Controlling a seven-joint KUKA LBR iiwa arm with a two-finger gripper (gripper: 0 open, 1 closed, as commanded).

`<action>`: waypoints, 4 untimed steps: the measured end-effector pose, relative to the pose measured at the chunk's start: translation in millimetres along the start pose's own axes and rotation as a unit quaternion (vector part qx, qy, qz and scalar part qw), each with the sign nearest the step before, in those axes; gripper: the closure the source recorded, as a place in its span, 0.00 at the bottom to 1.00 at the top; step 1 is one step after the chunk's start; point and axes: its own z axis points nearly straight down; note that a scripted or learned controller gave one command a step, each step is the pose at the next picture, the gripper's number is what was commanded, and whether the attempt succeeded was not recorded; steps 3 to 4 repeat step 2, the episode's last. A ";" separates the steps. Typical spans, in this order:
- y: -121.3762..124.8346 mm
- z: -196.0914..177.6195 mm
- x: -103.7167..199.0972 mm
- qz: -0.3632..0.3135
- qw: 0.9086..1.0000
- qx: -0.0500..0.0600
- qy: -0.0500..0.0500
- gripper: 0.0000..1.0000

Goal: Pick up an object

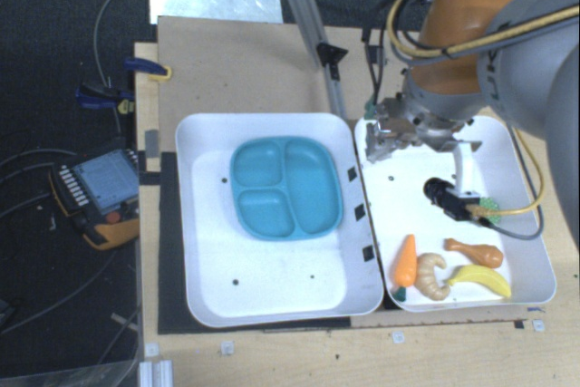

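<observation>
My gripper (379, 140) hangs over the far left corner of the right bin (399, 186), and no object shows at its tip. Toy foods lie along that bin's near edge, well clear of the gripper: an orange carrot (405, 260), a beige curled shrimp (433, 276), a yellow banana (481, 282) and a brown chicken drumstick (475, 252). A small green item (490, 207) peeks out near the bin's right side, partly hidden.
The left bin (208, 267) holds a blue divided plate (285, 187) at its far middle. A grey pole (304, 4) slants down to the bench behind the bins. The grey arm (535, 59) covers the right bin's far right corner.
</observation>
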 end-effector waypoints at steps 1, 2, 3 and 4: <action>-9.3 -0.9 46.6 0.000 1.000 0.000 0.000 1.00; -36.4 -7.7 94.5 0.000 1.000 0.000 0.000 1.00; -36.4 -7.7 94.5 0.000 1.000 0.000 0.000 1.00; -36.4 -7.7 94.5 0.000 1.000 0.000 0.000 1.00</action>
